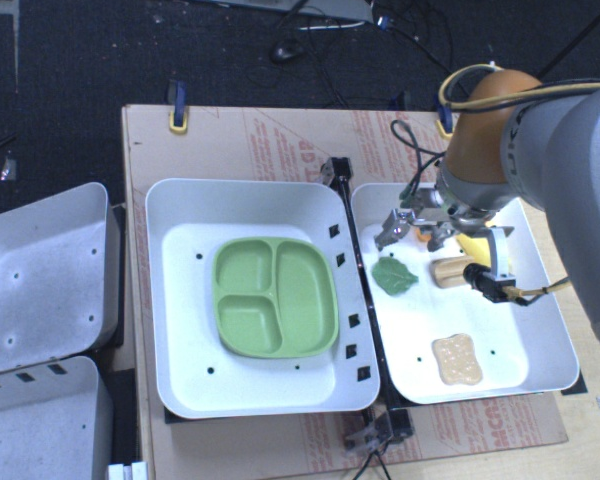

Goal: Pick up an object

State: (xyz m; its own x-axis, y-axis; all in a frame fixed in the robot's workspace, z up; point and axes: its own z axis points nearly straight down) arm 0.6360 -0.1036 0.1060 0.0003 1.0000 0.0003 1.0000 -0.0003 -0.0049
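Observation:
In the right bin (540, 368) lie a crumpled green piece (393, 275), a short tan cylinder (447, 270), a yellow object (472, 244) partly hidden under the wrist, and a flat tan piece (457, 359) near the front. My gripper (414, 230) hangs over the bin's back left part, just above and behind the green piece. Its fingers (389, 234) are spread apart, and nothing sits between them. The tan cylinder lies just to the right of the gripper.
The left bin (175, 268) holds a green divided plate (276, 297). A black divider rail (355, 268) runs between the two bins. A cable and black fitting (488, 283) hang from the wrist over the right bin. Folded white panels (40, 268) lie left of the bench.

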